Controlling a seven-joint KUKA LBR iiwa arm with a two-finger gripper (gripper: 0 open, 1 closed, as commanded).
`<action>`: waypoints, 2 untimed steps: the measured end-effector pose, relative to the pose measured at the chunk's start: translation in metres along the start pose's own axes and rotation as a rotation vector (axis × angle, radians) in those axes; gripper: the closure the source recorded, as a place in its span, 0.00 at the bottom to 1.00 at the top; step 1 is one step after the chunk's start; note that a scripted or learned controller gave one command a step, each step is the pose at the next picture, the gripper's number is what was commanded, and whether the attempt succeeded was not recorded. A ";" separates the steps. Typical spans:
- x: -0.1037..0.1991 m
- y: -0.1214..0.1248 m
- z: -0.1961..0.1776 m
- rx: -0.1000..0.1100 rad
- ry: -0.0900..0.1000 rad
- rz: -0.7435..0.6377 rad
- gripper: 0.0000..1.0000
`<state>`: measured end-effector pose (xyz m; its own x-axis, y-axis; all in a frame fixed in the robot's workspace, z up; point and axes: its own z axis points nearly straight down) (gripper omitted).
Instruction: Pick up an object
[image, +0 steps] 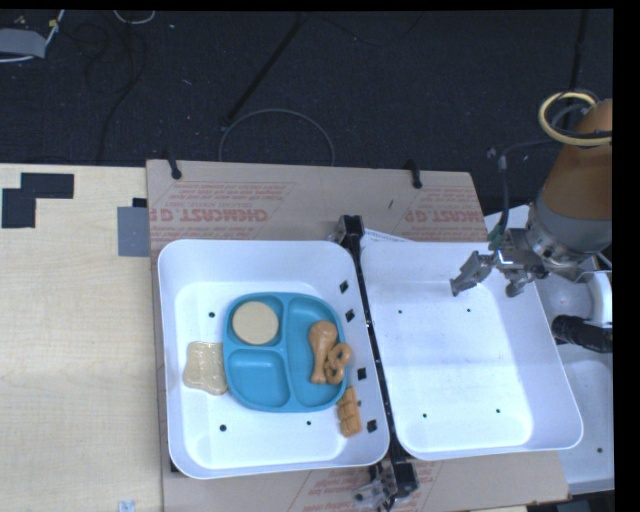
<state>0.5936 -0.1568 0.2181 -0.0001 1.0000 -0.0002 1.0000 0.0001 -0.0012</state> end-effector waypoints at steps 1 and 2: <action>0.001 0.005 0.044 0.005 0.001 0.000 0.00; -0.005 0.002 0.106 0.007 0.002 0.000 0.00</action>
<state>0.5953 -0.1622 0.1125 0.0004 1.0000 0.0016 1.0000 -0.0004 -0.0085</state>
